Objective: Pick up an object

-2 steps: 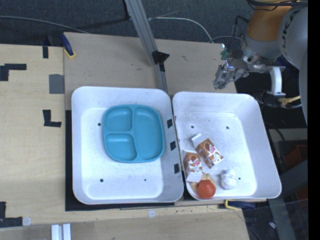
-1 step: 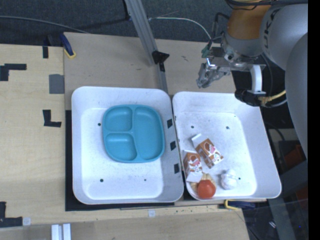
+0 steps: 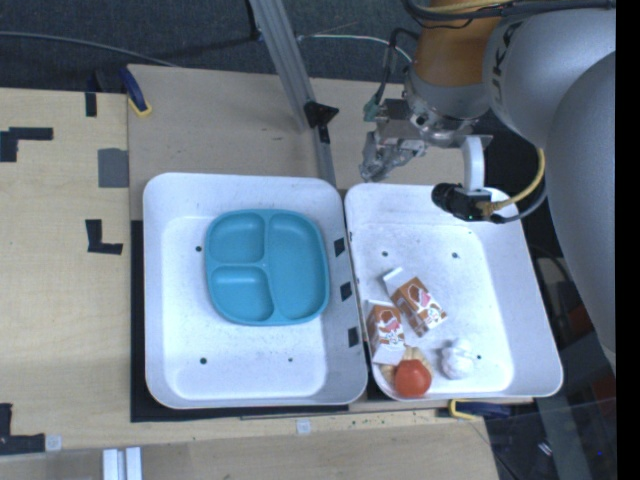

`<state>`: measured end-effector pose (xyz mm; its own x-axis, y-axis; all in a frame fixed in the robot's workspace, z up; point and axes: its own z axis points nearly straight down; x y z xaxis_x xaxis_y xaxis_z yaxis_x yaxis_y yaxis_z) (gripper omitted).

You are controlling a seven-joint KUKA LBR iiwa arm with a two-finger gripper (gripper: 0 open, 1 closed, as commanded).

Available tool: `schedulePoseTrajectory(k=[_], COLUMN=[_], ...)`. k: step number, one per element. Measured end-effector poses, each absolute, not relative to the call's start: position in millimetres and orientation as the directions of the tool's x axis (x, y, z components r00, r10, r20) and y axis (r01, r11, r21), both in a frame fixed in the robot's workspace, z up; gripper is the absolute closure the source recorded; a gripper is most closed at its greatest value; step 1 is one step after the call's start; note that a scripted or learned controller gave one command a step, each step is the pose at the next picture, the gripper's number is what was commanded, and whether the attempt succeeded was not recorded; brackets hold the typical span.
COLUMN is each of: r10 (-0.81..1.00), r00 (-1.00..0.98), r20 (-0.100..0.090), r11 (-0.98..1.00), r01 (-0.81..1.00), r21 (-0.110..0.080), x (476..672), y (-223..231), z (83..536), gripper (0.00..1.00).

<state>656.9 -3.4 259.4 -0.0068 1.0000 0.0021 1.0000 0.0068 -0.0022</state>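
Hovering at 12 o'clock above the right bin (image 3: 500,268), the gripper (image 3: 385,158) sits over that bin's far rim; blur means its state cannot be determined. Two snack packets (image 3: 400,318), a red tomato (image 3: 412,378) and an indistinct white object (image 3: 458,360) cluster at 6 o'clock. The left bin (image 3: 170,298) holds a blue divided plate (image 3: 267,266).
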Motion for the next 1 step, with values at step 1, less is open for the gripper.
schedulePoseTrajectory(k=[1], r10=[1.0], r00=[-0.007], r20=[0.001], r11=[0.007], r01=[1.0], r21=[-0.004], x=[643.8], y=[55.3], z=[244.8], gripper=[1.0])
